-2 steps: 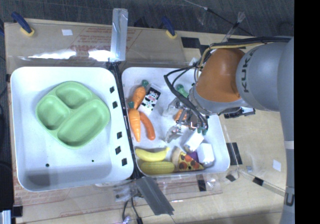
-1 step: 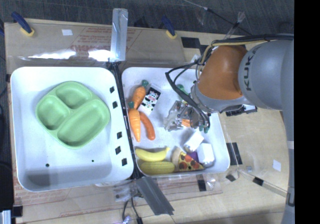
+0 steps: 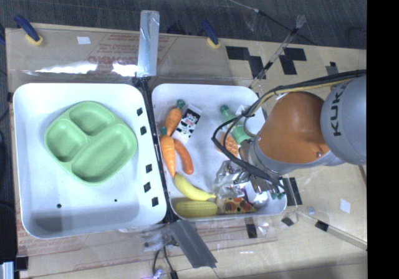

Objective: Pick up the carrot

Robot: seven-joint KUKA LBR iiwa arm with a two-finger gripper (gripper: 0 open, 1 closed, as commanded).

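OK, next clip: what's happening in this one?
A grey KUKA arm with an orange band reaches in from the right over the right bin, which holds toy food. Its gripper hangs low at that bin's near right corner, over the clutter there. The carrot lies apart from it at the bin's left side, beside a banana and corn cob. The left bin holds a green divided plate.

This looks like a robotics lab. A cardboard-covered worktop (image 3: 75, 53) carries two shallow white bins (image 3: 37, 147) taped and clamped in place with blue clips (image 3: 28, 30), black marker squares (image 3: 240, 53) are stuck on it, and a cabled industrial arm (image 3: 299, 128) reaches over toy food.
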